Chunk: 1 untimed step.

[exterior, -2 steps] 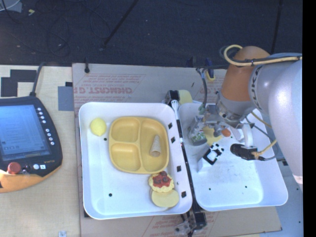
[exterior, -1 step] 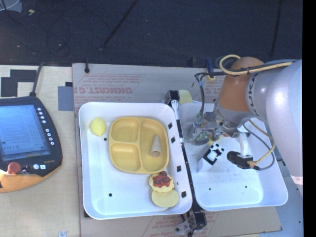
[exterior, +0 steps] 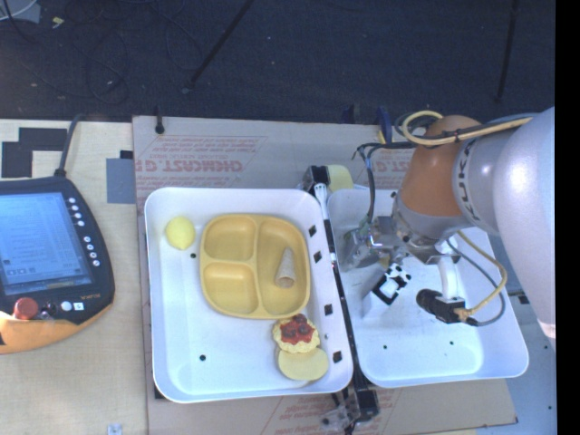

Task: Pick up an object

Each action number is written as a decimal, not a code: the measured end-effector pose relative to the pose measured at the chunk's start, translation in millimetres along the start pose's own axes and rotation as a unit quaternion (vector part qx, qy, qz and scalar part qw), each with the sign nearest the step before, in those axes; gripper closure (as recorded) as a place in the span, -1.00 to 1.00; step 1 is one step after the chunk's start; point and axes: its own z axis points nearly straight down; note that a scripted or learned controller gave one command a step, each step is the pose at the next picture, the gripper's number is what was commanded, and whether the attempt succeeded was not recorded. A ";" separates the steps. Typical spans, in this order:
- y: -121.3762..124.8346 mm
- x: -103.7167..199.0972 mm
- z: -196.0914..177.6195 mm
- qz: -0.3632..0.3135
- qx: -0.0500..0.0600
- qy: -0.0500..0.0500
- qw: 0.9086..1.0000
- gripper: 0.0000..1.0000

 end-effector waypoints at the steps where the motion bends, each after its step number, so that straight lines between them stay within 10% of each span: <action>1: -22.3 -4.3 -0.4 -0.001 -0.001 0.000 1.000 -1.00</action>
